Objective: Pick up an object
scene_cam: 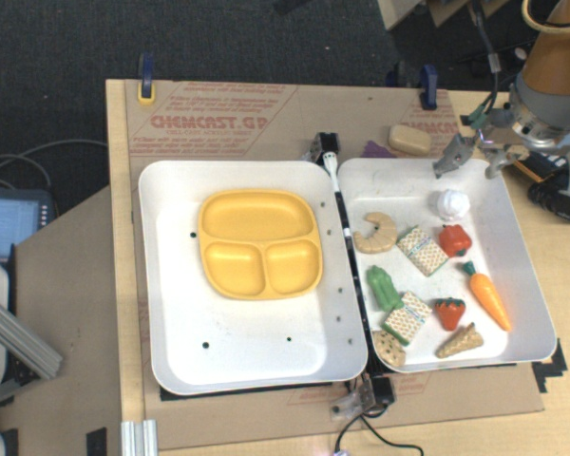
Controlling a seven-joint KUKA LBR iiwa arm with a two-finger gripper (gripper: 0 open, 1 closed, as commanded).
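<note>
toy foods (427,283) fill right bin (522,255); yellow tray (260,243) in left bin (171,293).

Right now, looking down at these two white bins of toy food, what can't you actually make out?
- The grey arm with the orange band: cut off by the camera view's right and top edges.
- The two-finger metal tool: blurred and small; open or shut is unclear.
- The small white rounded object: overexposed, shape unreadable.
- The purple piece behind the right white bin's rim: mostly hidden by it.
</note>
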